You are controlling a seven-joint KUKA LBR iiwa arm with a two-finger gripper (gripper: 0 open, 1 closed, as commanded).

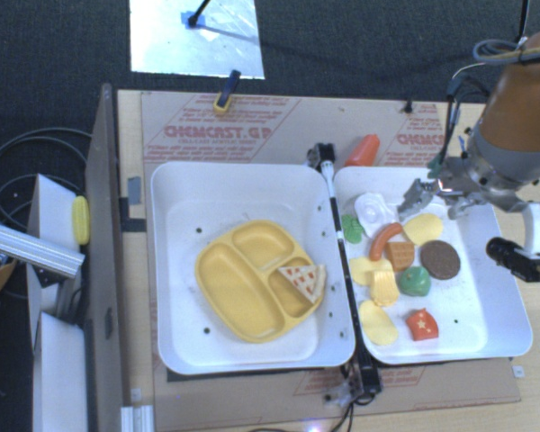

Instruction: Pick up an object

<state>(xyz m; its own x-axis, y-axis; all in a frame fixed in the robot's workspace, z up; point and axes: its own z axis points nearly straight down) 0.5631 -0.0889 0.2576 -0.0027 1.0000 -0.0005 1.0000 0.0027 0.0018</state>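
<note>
- You see 2 white bins [252, 183] on the desk [279, 120], dark floor [54, 43] behind.
- The jaws [436, 196] hang over toy food [400, 268]; you cannot tell their grip.

The counter [252, 120], surfaced with printed cardboard, carries two white bins: left bin [175, 268], right bin [504, 322]. An orange carrot [363, 150] lies at the far edge.

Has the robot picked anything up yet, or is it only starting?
Only starting, it seems. A pizza slice already lies in the yellow tray. The gripper hovers over the right bin, nothing visibly held. The toy foods, like the brown patty, all lie there unpicked.
</note>
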